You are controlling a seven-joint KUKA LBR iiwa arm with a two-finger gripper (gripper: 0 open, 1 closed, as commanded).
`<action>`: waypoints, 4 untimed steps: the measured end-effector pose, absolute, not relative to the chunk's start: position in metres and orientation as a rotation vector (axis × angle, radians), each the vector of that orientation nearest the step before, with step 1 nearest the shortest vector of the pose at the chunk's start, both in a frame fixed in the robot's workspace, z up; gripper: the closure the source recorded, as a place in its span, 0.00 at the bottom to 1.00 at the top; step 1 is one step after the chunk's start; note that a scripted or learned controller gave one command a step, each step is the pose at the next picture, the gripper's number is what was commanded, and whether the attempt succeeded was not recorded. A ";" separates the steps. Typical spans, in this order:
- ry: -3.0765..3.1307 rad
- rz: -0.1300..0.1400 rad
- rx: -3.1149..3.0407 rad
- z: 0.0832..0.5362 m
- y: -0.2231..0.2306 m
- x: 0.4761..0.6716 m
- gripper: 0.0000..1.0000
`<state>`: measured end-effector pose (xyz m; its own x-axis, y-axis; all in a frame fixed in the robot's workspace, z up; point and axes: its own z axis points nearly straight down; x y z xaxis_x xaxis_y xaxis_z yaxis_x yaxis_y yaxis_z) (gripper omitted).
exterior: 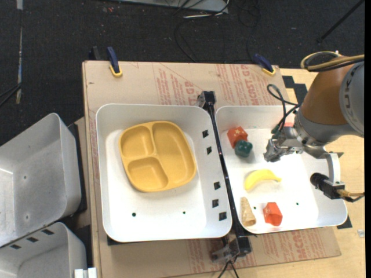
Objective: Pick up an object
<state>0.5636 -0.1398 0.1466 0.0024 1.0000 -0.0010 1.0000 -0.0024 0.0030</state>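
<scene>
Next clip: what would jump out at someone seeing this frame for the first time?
The big yellow divided plate lying alone in the left bin catches the eye first. Next comes the arm's orange band over the right bin, with the gripper low near that bin's middle. Beside it lie small bright items: a yellow banana, a dark green piece and a red block.

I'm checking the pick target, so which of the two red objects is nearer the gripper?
The red block at the right bin's far side, touching the dark green object; the other red block lies at the near edge.
</scene>
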 end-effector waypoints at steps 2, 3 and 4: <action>2.221 0.005 2.213 0.254 -0.134 0.575 1.00; 2.230 -0.002 2.216 0.240 -0.079 0.568 1.00; 2.230 0.000 2.215 0.236 -0.035 0.570 1.00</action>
<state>0.5701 -0.0353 0.2361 -0.0067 1.0000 0.0008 1.0000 0.0067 -0.0011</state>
